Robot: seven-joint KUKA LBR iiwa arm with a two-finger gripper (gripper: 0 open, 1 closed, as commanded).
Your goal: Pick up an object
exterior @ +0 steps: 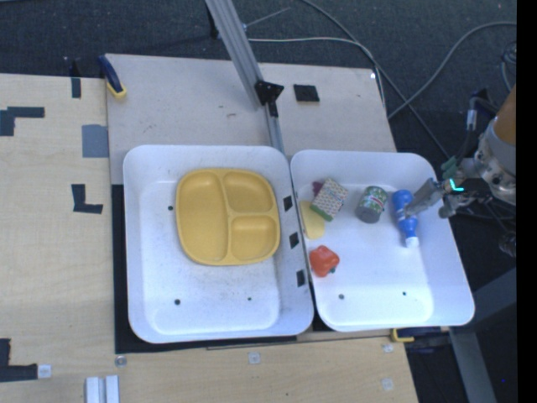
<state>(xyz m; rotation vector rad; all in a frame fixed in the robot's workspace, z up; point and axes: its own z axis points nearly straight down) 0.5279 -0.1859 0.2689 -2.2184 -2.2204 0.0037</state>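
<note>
The right bin [436, 305] holds several small objects. A blue bottle with a white tip [405, 217] lies near its right wall. Beside the bottle, to the left, stands a grey-green can [372, 203]. A patterned box [329, 197] and a yellow piece [313, 223] lie near the bin's left wall, with a red-orange toy [324, 260] below them. My gripper [431, 197] reaches in over the bin's right rim, just right of the blue bottle's top and close to it. I see nothing lifted.
The left bin [151, 250] holds a yellow divided plate [227, 217]. A metal post [239, 44] slants up from between the bins. Cables run across the dark floor at the upper right. The front half of the right bin has open floor.
</note>
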